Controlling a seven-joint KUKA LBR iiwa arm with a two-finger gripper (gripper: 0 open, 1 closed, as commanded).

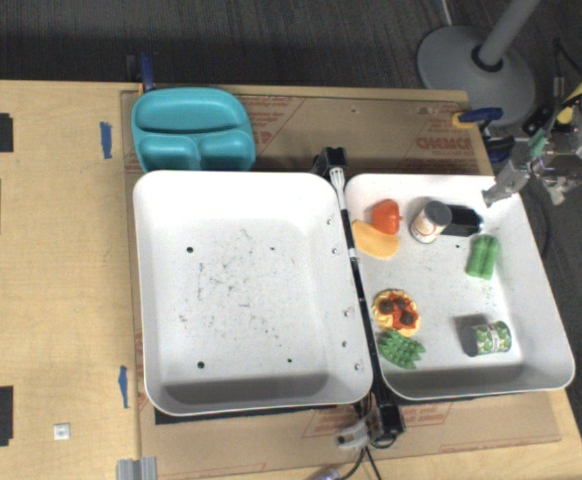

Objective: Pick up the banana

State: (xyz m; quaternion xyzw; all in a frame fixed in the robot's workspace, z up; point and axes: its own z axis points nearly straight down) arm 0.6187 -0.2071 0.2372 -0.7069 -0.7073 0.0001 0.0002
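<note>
Two white bins: the left bin (241,288) speckled with faint grey marks, the right bin (531,298) plain. In the right bin: yellow-orange banana (374,239), red-orange tomato (385,215), black bottle (443,220), green cylinder (482,258), green-labelled can (486,337), green pea pods (401,349). Far left: teal tray (192,128). Tan bench (51,298).

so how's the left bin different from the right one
The left bin holds no objects, just dark scuff marks on its floor; the right bin carries several small items, among them a yellow-orange piece, a green can and a green cylinder. The left bin looks wider than the right bin. The teal tray sits just behind the left bin, not the right. Both are shallow, white and side by side.
</note>
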